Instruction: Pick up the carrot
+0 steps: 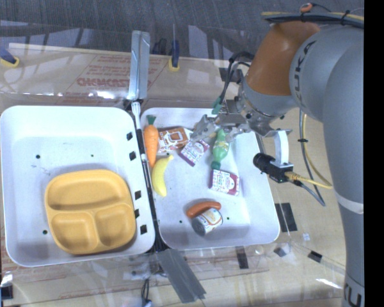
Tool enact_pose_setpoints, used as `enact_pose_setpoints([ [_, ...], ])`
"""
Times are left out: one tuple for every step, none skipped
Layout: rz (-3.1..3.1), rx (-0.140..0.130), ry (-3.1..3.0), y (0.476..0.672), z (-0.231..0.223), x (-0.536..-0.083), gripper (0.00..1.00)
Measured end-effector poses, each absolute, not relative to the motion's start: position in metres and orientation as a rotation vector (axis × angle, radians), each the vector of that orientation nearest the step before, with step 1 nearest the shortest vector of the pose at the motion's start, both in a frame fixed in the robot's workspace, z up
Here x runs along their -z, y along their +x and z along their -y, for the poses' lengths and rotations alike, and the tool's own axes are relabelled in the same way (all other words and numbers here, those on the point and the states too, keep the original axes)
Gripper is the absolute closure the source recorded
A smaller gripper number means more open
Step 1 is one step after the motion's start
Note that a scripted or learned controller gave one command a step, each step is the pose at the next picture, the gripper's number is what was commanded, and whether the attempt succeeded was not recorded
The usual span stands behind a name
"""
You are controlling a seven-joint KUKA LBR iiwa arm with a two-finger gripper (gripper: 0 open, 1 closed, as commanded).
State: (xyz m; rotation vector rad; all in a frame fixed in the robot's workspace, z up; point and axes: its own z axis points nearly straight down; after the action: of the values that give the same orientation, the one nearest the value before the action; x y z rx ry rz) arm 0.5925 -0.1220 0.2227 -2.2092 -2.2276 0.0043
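While the carrot [151,144] lies untouched at the right bin's [259,232] left wall, we cannot tell our gripper's [212,124] state; grasping remains.

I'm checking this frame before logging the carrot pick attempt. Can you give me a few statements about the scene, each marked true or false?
1. The carrot lies in the right bin, near its left wall. True.
2. The gripper holds the carrot. False: the gripper is over the middle of the right bin's far side, near a green bottle, apart from the carrot.
3. A banana lies just in front of the carrot. True.
4. The yellow divided tray sits in the right bin. False: it sits in the left bin.
5. The carrot rests on the yellow tray. False: it lies in the right bin.
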Motion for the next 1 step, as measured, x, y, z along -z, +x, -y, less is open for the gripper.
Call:
enact_pose_setpoints([
  [2.232, -0.006, -2.202, 0.5929, 0.1211, -0.2327, 1.00],
])
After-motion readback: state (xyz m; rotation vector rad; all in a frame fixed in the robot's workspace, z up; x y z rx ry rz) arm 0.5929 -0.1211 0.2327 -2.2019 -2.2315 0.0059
